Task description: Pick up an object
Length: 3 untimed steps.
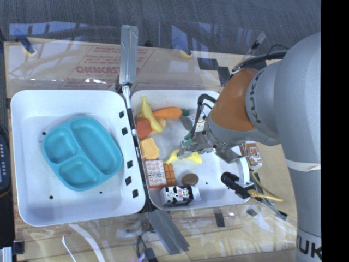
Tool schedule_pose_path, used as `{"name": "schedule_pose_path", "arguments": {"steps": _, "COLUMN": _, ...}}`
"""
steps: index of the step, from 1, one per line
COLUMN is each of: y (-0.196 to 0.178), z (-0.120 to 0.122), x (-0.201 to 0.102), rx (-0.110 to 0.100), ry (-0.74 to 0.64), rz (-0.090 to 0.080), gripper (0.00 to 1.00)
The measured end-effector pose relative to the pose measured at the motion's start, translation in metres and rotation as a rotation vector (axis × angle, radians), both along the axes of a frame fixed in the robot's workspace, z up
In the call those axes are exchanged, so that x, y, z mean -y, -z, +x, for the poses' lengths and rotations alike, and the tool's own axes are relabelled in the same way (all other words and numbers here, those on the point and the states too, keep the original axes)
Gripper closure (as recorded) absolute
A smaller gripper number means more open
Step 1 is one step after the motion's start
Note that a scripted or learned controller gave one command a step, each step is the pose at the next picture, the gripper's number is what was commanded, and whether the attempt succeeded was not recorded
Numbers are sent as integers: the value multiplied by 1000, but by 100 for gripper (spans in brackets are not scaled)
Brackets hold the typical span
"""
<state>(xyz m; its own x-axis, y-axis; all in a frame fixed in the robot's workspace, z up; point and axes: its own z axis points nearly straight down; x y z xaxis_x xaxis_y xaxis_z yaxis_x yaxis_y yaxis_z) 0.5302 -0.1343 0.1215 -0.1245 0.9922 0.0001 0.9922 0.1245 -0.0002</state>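
My tool (pixel 188 144) is low in the right-hand white bin (pixel 218 192), centre-right of frame, over a small yellow plastic piece (pixel 185 157). Best practice: centre on the piece, descend straight, close only once it is straddled. Finger spread: cannot tell. No object visibly held.

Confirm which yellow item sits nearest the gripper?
The small yellow piece right under the gripper; the banana lies farther off by the divider.
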Motion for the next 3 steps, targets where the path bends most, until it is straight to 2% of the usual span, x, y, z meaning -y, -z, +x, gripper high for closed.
{"name": "schedule_pose_path", "arguments": {"steps": 1, "y": 1, "z": -1, "x": -1, "rx": -3, "ry": 0, "rz": 1, "gripper": 0}}
{"name": "schedule_pose_path", "arguments": {"steps": 2, "y": 24, "z": -40, "x": -30, "rx": 14, "ry": -334, "rz": -6, "gripper": 0}}
{"name": "schedule_pose_path", "arguments": {"steps": 3, "y": 13, "z": -38, "x": -31, "rx": 16, "ry": -339, "rz": -5, "gripper": 100}}
